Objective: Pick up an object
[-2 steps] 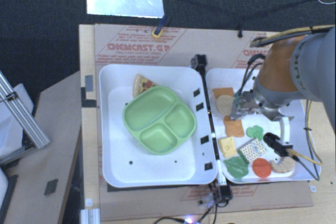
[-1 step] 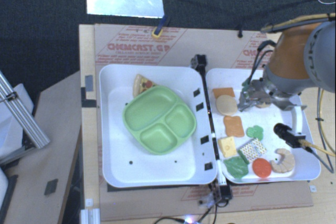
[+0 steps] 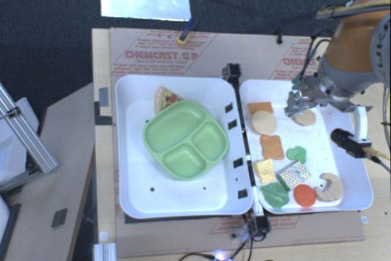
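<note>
Over the right-hand shallow white bin (image 3: 353,191), near its back edge, I see the two-finger metal gripper (image 3: 295,108) hanging from the grey arm with its orange band (image 3: 357,33). From my seat I cannot tell how the pincer stands; its tips are a dark blur just beside a pale round beige piece (image 3: 305,118), and I see nothing between them.

The things I could pick lie scattered in that bin. An orange flat slab (image 3: 260,108) sits at the back left, touching a cream round disc (image 3: 264,123) in front of it. Below them comes an orange square cracker-like piece (image 3: 272,147), then a yellow cheese-like block (image 3: 265,170). A green broccoli-like lump (image 3: 296,154) lies near the middle, a checkered blue-and-white packet (image 3: 293,175) just in front of it, with a green leafy piece (image 3: 275,194), a red round tomato-like ball (image 3: 304,195) and a tan curved croissant-like piece (image 3: 330,187) along the front.

In the left white bin (image 3: 131,192) rests a light green three-compartment plastic plate (image 3: 186,139), with a pizza-slice toy (image 3: 165,96) tucked at its back edge.
</note>
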Controlling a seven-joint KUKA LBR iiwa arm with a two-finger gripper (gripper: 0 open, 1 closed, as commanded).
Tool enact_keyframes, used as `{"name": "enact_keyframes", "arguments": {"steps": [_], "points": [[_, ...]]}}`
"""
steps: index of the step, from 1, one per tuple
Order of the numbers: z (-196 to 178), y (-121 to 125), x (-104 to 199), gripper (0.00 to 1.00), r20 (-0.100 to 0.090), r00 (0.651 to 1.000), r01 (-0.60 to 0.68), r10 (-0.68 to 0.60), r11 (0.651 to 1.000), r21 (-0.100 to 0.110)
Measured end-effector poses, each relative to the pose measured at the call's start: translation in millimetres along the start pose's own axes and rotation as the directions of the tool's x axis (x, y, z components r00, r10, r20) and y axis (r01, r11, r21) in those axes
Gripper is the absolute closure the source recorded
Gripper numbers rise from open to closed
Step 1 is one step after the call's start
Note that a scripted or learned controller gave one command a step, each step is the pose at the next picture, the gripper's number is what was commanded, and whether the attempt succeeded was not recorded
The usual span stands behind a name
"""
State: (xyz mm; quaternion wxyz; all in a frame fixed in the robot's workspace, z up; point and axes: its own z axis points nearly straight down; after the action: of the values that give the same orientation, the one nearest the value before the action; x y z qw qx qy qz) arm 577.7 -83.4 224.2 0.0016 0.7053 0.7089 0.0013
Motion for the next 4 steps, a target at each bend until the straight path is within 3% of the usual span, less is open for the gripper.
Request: {"name": "enact_keyframes", "arguments": {"steps": [1, 2, 4], "points": [[0, 1, 0, 1.0, -0.001, 1.0, -0.001, 0.001, 1.0, 0.002], [-6, -44, 3, 1.0, -0.001, 1.0, -0.005, 0.005, 1.0, 0.005], [-10, -57, 14, 1.0, -0.001, 1.0, -0.001, 0.001, 1.0, 0.003]]}}
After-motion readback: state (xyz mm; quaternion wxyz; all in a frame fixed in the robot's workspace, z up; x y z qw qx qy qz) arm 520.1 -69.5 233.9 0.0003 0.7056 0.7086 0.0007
